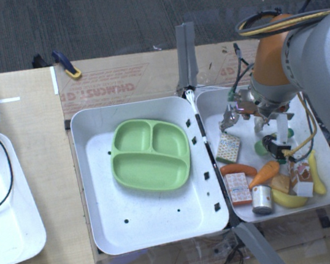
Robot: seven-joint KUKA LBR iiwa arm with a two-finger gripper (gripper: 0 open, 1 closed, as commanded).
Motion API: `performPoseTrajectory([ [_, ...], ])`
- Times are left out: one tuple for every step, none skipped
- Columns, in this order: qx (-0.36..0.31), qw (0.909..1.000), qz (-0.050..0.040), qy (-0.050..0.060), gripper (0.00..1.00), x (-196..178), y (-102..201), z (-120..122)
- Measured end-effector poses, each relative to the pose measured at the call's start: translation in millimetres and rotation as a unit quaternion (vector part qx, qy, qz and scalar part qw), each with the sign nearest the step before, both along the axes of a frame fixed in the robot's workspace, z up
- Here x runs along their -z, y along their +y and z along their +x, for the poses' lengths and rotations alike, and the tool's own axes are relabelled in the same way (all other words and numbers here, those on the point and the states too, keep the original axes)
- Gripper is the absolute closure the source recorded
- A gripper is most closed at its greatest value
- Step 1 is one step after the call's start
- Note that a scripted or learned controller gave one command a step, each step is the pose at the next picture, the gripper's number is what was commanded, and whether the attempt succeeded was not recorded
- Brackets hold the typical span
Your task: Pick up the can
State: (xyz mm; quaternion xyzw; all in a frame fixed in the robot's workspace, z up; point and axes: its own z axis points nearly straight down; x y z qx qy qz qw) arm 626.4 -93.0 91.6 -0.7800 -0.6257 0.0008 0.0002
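The can (262, 198) is small and silver with a grey top. It stands at the front edge of the right bin (205, 104), between a red packet (238, 187) and a banana (291, 200). My gripper (244, 123) hangs over the back half of that bin, well behind the can and apart from it. Its two metal fingers (227, 119) are spread open with nothing between them. The arm's orange band (271, 58) sits just above the wrist.
Around the can lie a carrot (265, 173), a red sausage (238, 169), a patterned packet (228, 147), a green item (260, 147) and a second yellow fruit (316, 174). The left bin (104, 218) holds a green divided plate (151, 154). A metal divider (188, 56) stands between the bins.
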Motion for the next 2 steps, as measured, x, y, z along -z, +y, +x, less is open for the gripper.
performPoseTrajectory([
  [0.095, 0.9954, -0.0007, 0.0, 0.0, -33, -48, -1],
  [0.09, 0.996, 0.0001, 0.0, 0.0, -9, -9, -32],
])
